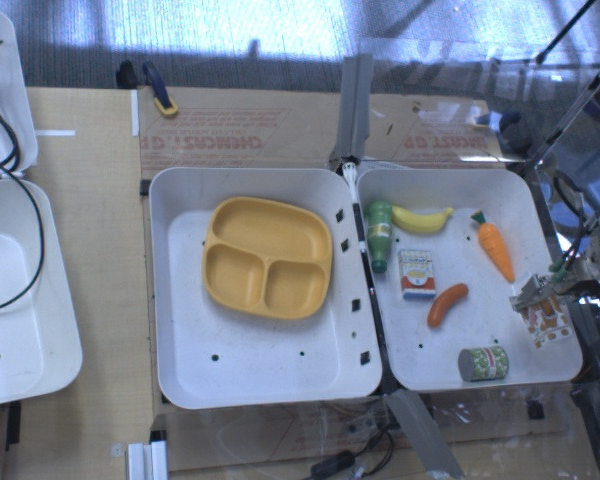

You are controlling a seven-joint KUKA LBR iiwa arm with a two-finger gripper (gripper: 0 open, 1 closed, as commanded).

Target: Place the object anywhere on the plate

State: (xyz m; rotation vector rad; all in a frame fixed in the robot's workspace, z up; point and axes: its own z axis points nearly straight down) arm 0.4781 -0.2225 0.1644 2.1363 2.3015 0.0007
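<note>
The green can (pixel 483 362) sits untouched; the gripper (pixel 536 298), state unclear, hovers over the right bin's (pixel 420 363) edge, pre-grasp; plate (pixel 268 258) waits.

left bin (pixel 180 368) | right bin (pixel 525 193) | black cable (pixel 25 218) | cardboard (pixel 240 133)

A robot test lab: two white bins (pixel 170 298) sit side by side on a cardboard-covered table (pixel 80 168), with toy food (pixel 422 219) laid out, loose black cables (pixel 10 148), and clear plastic guards (pixel 450 78).
</note>
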